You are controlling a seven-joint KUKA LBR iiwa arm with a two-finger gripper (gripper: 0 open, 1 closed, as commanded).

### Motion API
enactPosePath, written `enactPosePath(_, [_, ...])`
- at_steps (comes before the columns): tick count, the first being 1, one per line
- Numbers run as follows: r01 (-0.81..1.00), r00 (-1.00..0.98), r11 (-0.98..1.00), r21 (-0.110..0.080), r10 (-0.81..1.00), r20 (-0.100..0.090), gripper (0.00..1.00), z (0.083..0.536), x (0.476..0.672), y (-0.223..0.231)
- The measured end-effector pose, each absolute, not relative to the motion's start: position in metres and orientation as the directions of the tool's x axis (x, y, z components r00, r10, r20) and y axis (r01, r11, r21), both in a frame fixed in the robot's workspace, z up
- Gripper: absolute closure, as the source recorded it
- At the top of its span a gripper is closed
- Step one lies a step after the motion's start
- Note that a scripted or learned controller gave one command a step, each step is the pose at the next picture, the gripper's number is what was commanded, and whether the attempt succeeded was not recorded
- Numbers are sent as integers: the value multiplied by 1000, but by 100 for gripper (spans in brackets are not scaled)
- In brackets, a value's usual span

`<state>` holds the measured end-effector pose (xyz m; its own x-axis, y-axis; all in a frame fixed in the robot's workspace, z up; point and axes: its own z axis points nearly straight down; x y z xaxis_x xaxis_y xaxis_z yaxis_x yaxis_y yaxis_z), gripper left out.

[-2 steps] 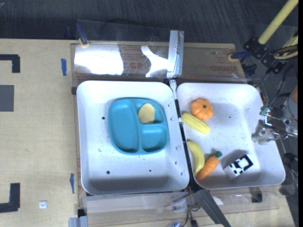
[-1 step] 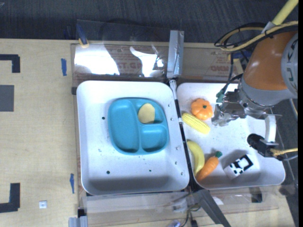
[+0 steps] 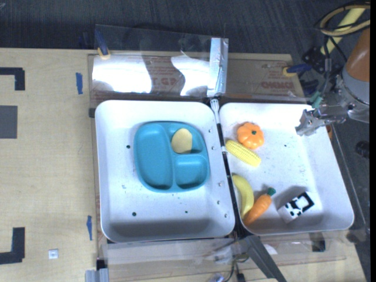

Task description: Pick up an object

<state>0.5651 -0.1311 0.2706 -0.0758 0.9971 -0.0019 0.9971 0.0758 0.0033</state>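
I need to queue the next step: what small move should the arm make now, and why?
Probably move the gripper left and down toward the pumpkin. The gripper hangs at the right bin's upper right edge with nothing under it, and the pumpkin sits apart from the corn, so it looks easiest to grasp.

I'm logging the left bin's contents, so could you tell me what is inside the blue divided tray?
A yellow lemon-like piece sits in the upper right compartment of the blue tray. The other compartments show bare blue. Whatever lies beneath the piece is covered.

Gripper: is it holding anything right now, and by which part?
Nothing is held. The gripper sits at the right bin's upper right edge, apart from the pumpkin and the other toys.
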Motion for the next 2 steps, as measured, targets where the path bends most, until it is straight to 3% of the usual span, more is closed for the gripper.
enactPosePath(1, [977,-212,212,2,977,0,100,269,608,-70])
enactPosePath(2, [895,-445,445,-1,895,0,100,271,572,-163])
